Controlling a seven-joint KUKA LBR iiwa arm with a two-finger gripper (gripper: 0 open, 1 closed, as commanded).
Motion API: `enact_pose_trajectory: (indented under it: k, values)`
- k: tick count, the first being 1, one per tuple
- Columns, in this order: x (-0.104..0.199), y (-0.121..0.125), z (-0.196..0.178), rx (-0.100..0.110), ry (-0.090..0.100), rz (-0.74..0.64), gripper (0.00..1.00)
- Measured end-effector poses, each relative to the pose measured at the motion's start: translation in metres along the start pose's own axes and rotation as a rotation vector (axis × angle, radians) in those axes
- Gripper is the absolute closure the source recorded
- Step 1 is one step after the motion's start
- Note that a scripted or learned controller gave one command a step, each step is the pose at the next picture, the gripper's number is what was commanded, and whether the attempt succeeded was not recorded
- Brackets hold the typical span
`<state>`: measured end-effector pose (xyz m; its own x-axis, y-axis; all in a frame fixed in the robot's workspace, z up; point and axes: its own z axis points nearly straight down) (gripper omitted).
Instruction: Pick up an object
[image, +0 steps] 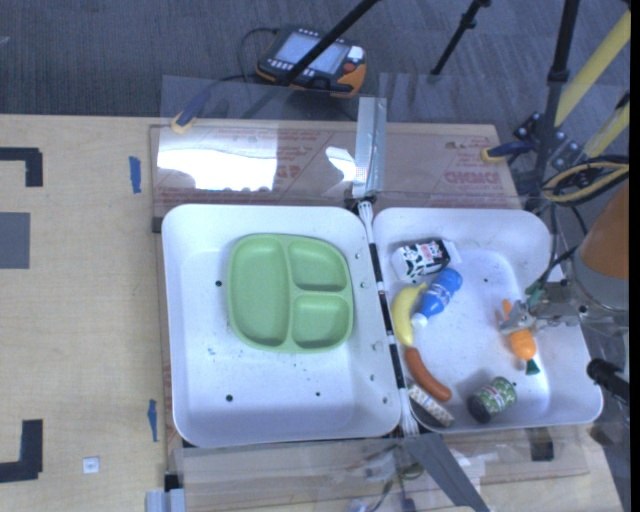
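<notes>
The pale wooden worktop (80, 330) carries two shallow white bins side by side. The left bin (200, 390) holds a light green divided plate (291, 293) with three compartments, lying flat near its middle. The right bin (480, 235) holds the smaller things. Along its left wall a yellow banana (402, 312) lies lengthwise, touching a blue and white bottle (437, 294) that tilts up toward a black and white carton (421, 258) near the bin's far side. Below the banana lies an orange-red sausage shape (430, 376), and just beside its lower end sits a small brush with pale bristles (431, 408). A dark green can (493, 398) lies on its side near the bin's front.

The grey arm (600, 300) reaches in from the right. Its gripper (522, 318) sits low over the right part of the right bin, with a small orange object (523, 345) directly under it, touching or nearly so. How far apart the fingers stand is too small and cluttered to tell, and whether they have hold of the orange object cannot be told either.
</notes>
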<state>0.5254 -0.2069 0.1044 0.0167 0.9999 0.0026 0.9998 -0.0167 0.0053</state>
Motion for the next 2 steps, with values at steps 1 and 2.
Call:
enact_pose_trajectory:
  k: [1,2]
  values:
    - [0.046,-0.017,-0.091,0.005,-0.003,0.221,1.0]
    - [0.085,0.006,-0.057,0.008,-0.001,0.064,1.0]
